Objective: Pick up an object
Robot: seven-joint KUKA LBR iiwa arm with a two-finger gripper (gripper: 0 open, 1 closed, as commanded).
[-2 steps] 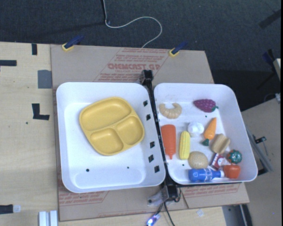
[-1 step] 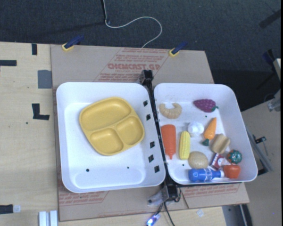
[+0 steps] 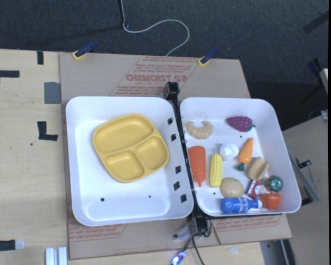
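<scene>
The right bin (image 3: 265,110) holds several toy foods. A croissant (image 3: 199,129) lies at its upper left and purple grapes (image 3: 239,123) at its upper right. An orange-red carrot (image 3: 197,164) and a yellow corn cob (image 3: 215,170) lie side by side near the left wall. A small carrot (image 3: 245,151), a white piece (image 3: 228,149), a bread roll (image 3: 257,168), a potato (image 3: 231,187), a blue bottle (image 3: 238,205) and a red piece (image 3: 271,201) crowd the lower right.
The left bin (image 3: 80,192) holds a yellow three-compartment plate (image 3: 131,147). Both bins rest on a cardboard sheet (image 3: 143,76) held by yellow and blue clamps. A white cable (image 3: 154,26) loops across the dark floor behind.
</scene>
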